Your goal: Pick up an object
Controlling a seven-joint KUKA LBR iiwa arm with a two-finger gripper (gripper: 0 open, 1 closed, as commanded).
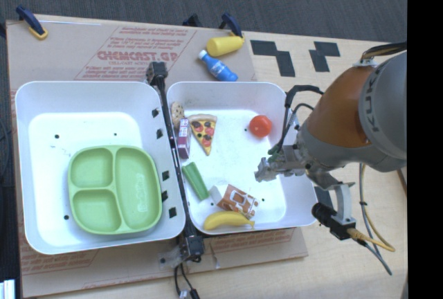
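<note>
Grey KUKA arm with an orange wrist band and a small metal gripper

The bulky rounded grey robot arm [385, 118] carries a wide glossy orange band [342, 114] above its wrist, and part of a dark letter marking shows on the grey shell beside that band. Below the band the body narrows to a duller grey collar, which ends in a small, blocky, grey metal two-finger gripper [266, 171]. Thin black cables [299, 93] loop out from the wrist in a curved arc. A black, bracket-like attachment [332, 218] hangs off the lower side, with dark and yellowish cables [370, 239] trailing away from it.
</note>
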